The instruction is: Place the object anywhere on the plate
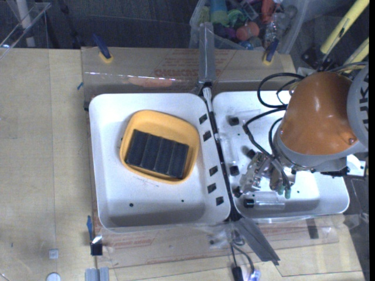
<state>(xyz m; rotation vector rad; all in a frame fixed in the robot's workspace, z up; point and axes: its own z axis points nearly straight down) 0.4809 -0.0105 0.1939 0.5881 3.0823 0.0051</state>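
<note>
You are looking down at a tan wooden bench (35, 157) with two white bins. The left bin (108, 174) has a yellow plate (132, 127), and a dark ridged block (158, 153) lies on it. The gripper (266, 180) hangs low in the right bin (328, 195). You cannot tell how its jaws stand.

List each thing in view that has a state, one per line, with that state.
Plate: in the left bin, upright, carrying a dark ridged block.
Dark ridged block: lying flat on the plate.
Gripper: low over the right bin; what it grips cannot be told.
Left bin: holds the plate.
Right bin: under the arm.
</note>
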